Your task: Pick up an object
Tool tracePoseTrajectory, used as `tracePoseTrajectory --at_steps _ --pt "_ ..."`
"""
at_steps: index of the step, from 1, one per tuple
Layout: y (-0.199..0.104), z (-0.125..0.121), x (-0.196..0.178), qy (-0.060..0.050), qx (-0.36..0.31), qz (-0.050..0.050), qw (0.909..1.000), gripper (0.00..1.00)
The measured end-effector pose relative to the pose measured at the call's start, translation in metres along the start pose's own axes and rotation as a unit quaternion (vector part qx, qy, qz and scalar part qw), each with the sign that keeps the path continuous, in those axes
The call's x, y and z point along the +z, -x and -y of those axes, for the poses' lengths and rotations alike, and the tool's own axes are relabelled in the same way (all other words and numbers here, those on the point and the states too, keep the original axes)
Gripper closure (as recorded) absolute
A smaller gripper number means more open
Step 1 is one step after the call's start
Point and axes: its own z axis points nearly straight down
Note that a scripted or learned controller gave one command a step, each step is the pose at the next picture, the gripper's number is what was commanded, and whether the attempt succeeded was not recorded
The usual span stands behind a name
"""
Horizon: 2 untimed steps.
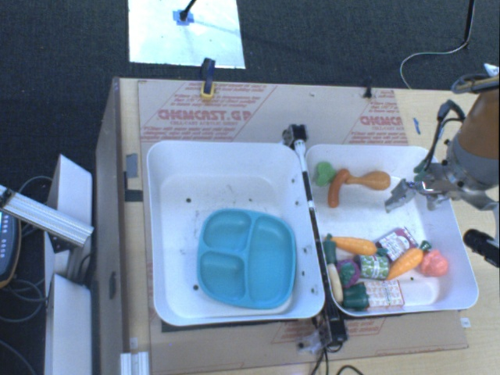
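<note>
The right bin (445,233) holds several toy foods. An orange carrot with a green top (334,184) and a tan gourd (369,180) lie at its far side. Near the front are another carrot (353,245), a purple packet (397,243), a green can (374,266), an orange piece (406,262), a pink fruit (434,263) and a white printed box (383,294). My gripper (416,196) hangs over the right bin's far right part, right of the gourd and apart from it. It is open, with nothing between its fingers.
The left bin (180,170) holds a blue divided plate (246,258). A black divider bar (308,201) runs between the bins. The grey arm with its orange band (478,135) comes in from the right. A cardboard sheet (234,112) lies behind the bins.
</note>
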Motion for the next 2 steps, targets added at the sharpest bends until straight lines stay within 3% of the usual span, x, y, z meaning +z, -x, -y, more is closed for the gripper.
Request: tracePoseTrajectory --at_steps 1,2 --pt "-0.036 0.037 0.074 -0.001 0.001 0.000 1.0000 0.00" --pt "-0.064 -0.048 0.118 0.000 -0.001 -0.001 1.0000 0.00"
